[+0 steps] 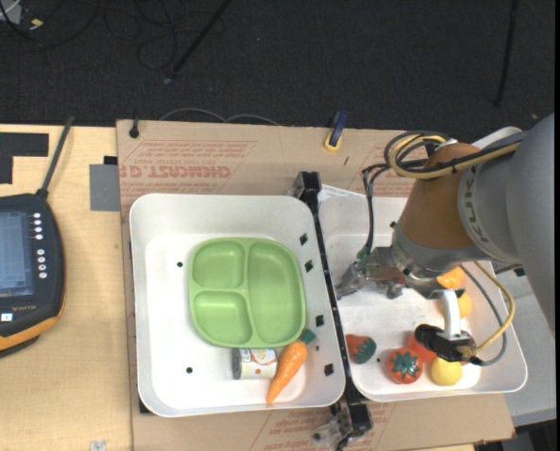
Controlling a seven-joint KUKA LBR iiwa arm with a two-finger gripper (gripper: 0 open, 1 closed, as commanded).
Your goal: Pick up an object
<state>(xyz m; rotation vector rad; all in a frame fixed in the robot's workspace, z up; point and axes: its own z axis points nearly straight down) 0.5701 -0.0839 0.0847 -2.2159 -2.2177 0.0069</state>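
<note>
You have 2 white bins on the bench; take the left bin [158, 346] as your landmark. The right bin [505, 379] sits just beside it, with a black clamp strip [319, 280] running between the 2. Under both lies a cardboard sheet [214, 163] with red printed lettering, showing beyond the left bin's far edge. A blue and yellow clip [335, 131] stands at the sheet's far edge. Well to the left of the left bin you see a handheld control pendant [12, 275] with a grey screen and orange rim. Beyond the sheet, black cables [181, 40] trail across dark floor.
</note>
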